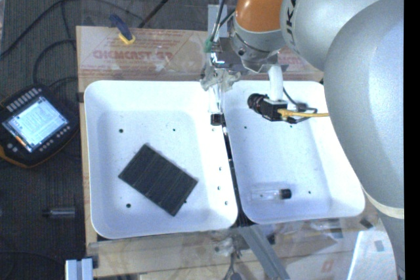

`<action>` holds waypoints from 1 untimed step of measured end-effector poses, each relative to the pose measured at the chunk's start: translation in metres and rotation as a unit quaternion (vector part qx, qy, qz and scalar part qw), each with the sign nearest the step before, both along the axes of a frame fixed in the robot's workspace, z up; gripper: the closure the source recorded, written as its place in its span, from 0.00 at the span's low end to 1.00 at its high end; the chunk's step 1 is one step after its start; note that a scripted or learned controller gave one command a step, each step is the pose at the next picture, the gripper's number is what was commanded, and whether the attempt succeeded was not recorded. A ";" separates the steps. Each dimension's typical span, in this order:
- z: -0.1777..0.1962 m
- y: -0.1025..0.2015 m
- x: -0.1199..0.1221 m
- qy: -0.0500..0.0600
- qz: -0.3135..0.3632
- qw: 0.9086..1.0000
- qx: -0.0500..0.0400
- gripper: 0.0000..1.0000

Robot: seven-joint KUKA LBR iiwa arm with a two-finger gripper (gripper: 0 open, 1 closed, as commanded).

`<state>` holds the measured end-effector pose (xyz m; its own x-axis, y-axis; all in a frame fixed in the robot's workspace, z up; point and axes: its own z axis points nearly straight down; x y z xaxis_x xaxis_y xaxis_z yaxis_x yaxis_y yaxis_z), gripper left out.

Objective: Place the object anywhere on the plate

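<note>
Nearest to the camera, in the right bin [341, 203], a small clear tube with a dark cap [271, 194] lies flat near the front wall. Next to it, in the left bin [98, 141], the dark ribbed square plate [158, 180] rests on the floor, turned at an angle. The tube and the plate are well apart, in different bins. Farther back, my gripper [217, 116] hangs over the ridge where both bins meet, and I cannot tell how it is set. Behind the bins lies a cardboard sheet [141, 52].
</note>
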<state>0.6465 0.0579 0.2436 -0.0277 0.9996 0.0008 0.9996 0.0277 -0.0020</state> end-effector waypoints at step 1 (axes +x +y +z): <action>0.069 0.031 0.022 -0.001 0.259 0.966 -0.001 1.00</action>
<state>0.6685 0.0885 0.3125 -0.5236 0.8519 -0.0013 0.8520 0.5236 -0.0012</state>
